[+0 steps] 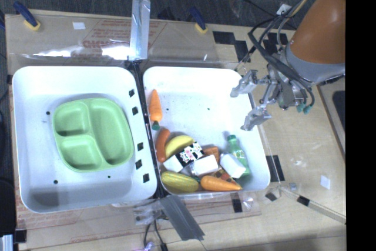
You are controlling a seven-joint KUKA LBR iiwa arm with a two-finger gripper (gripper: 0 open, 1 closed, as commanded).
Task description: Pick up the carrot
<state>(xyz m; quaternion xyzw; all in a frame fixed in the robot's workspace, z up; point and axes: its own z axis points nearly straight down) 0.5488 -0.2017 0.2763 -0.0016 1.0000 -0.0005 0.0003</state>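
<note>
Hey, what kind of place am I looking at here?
Probably a robotics lab bench for pick-and-place tests: a robot arm with its hand open over two taped-down white bins, one holding toy food, including a carrot.

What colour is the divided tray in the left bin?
Light green, seen in the camera view: divided tray.

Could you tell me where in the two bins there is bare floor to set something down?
Right bin: bare floor between the upright carrot and the gripper; its near end is crowded with toy food. Left bin: a bare margin around the green tray.
</note>
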